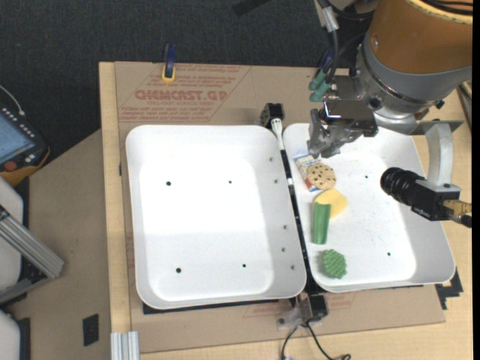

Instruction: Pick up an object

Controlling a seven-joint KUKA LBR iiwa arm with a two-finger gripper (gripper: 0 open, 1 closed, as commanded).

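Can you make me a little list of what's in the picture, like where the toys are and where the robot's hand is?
bins: two white bins side by side, left bin and right bin
toys: all in the right bin, along its left side
top toy: round tan cookie with dark spots
below it: yellow piece touching a green stick
nearest toy: bumpy green ball, apart from the others
gripper: just above the cookie, near the right bin's top left corner
holding anything: cannot tell

Four small objects (324,214) in the right bin (405,276), along its left wall.
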